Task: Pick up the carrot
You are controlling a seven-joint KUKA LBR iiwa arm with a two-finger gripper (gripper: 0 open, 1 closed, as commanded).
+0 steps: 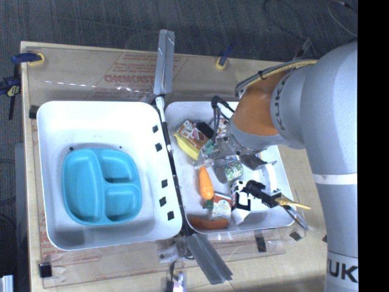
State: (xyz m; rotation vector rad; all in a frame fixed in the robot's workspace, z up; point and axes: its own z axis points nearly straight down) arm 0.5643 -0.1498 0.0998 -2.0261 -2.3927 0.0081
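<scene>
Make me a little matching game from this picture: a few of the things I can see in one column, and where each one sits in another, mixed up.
Things:
1. orange tapered carrot
2. light blue divided plastic tray
3. yellow banana-shaped toy
4. reddish-brown sausage-shaped toy

Places:
A. alone in the left white bin
B. along the near edge of the right white bin
C. middle of the right bin, near the divider
D. far part of the right bin, beside a printed packet

Pairs: 1-C, 2-A, 3-D, 4-B

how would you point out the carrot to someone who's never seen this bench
Look in the right bin, the cluttered one, near its left wall. The carrot lies there lengthwise, just below the yellow banana. It is the only plain orange, tapered thing; the sausage further down is darker and reddish.
</scene>
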